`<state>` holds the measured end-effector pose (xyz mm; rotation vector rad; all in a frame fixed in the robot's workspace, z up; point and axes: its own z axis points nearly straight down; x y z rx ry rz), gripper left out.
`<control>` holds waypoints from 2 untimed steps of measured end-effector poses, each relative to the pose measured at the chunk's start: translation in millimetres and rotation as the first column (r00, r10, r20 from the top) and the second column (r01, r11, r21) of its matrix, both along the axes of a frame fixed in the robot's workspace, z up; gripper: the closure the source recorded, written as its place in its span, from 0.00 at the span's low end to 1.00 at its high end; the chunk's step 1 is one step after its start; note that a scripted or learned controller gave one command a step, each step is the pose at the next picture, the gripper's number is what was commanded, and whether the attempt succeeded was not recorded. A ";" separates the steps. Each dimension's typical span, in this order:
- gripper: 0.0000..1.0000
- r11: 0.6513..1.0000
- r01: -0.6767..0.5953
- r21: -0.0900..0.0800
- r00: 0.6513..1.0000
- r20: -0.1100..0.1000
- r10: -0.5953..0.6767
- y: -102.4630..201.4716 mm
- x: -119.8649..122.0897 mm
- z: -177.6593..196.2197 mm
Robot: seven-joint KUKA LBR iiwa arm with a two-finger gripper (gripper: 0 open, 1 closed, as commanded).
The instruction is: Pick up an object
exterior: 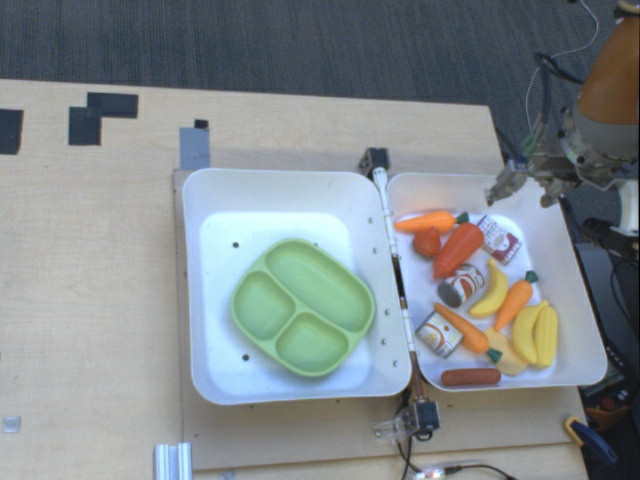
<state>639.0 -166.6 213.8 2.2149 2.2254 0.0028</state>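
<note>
Gripper (pixel 527 180) hovers over right bin's (pixel 585 298) top edge, jaws spread, grasping nothing; toy carrots (pixel 458 248) below.

Lying in the left white bin (pixel 210 268), a green divided plate (pixel 303 306). On the wooden desk (pixel 90 298), black tape squares (pixel 100 116). Behind, dark grey carpet (pixel 280 23).

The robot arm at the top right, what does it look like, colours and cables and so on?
The arm shows a broad orange band above a pale grey wrist section. Below it sits a grey metal gripper with slim prongs. Thin dark cables loop along its left side.
</note>
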 end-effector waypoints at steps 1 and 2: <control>0.00 1.000 0.000 -0.003 1.000 0.010 0.000 21.6 5.0 -114.9; 0.00 1.000 0.000 -0.007 1.000 0.018 0.000 64.3 -44.9 -122.3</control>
